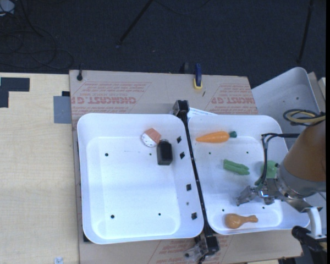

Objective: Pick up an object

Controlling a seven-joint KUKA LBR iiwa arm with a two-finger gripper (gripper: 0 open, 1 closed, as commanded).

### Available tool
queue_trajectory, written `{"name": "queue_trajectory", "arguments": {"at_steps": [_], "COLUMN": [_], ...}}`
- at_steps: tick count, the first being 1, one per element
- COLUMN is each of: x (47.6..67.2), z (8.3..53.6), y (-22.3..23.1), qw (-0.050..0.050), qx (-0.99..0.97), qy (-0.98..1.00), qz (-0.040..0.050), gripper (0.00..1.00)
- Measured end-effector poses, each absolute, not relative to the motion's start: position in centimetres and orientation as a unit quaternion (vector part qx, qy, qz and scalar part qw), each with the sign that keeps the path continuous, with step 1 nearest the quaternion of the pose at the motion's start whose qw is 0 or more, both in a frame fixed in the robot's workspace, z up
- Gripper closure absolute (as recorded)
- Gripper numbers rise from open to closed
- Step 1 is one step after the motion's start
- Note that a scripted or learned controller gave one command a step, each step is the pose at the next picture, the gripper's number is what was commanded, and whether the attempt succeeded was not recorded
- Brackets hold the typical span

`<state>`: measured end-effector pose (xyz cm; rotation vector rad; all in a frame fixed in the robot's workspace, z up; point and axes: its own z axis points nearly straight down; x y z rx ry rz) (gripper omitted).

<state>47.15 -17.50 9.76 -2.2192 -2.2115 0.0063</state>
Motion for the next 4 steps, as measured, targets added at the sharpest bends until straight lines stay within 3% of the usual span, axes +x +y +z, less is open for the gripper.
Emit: {"name": "queue_trajectory", "arguments": {"at_steps": [1,2,3,4], "x": [52.7,56.4,56.3,54.2], "z": [10.9,8.6,9.8,23.1], "y": [-20.3,-17.3,-17.5,-16.9], "qw": [-0.001,0.001,0.002,-0.002], "qx": [-0.707,-0.706,-0.707,-0.707], "qy": [-0.707,-0.708,-0.707,-0.707], "qz": [-0.0001,0.0,0.0002,-0.0012], "gripper": [0.0,0.0,1.0,1.0]}}
